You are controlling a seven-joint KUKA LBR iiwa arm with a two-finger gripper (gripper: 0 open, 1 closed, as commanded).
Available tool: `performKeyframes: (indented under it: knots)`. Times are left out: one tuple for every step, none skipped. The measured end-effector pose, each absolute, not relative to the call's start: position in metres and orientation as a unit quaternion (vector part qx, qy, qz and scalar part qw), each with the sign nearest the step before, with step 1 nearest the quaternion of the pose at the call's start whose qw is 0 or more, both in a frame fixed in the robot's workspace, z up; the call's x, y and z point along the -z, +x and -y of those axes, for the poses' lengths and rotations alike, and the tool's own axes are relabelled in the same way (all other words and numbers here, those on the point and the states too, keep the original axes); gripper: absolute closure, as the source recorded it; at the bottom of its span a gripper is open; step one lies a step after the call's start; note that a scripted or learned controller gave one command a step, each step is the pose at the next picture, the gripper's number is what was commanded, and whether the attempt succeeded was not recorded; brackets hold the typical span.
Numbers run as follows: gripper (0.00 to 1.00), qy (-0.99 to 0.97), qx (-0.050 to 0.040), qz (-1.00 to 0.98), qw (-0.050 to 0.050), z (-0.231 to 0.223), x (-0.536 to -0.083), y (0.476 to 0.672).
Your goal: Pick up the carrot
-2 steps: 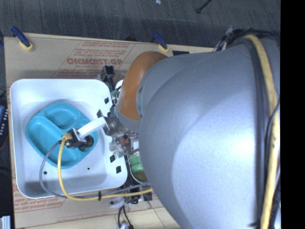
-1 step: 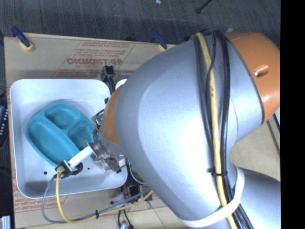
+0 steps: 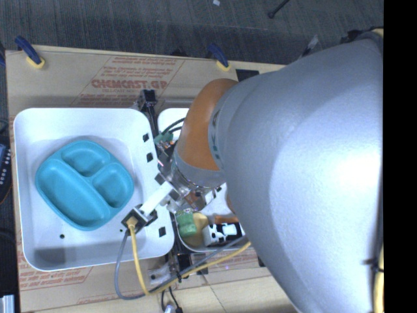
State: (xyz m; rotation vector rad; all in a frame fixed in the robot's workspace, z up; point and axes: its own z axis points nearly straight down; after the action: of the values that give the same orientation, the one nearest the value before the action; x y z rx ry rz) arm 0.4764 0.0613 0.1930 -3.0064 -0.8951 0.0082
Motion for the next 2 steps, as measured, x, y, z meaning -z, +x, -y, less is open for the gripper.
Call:
performKeyframes:
  knots:
    - [1.00,-0.957,-0.0076,0.291,0.006,-0.0635,-0.2004,0.4756]
    - [1.00,-0.955,-0.0103,0.297,0.009,-0.0652,-0.2095,0.4759]
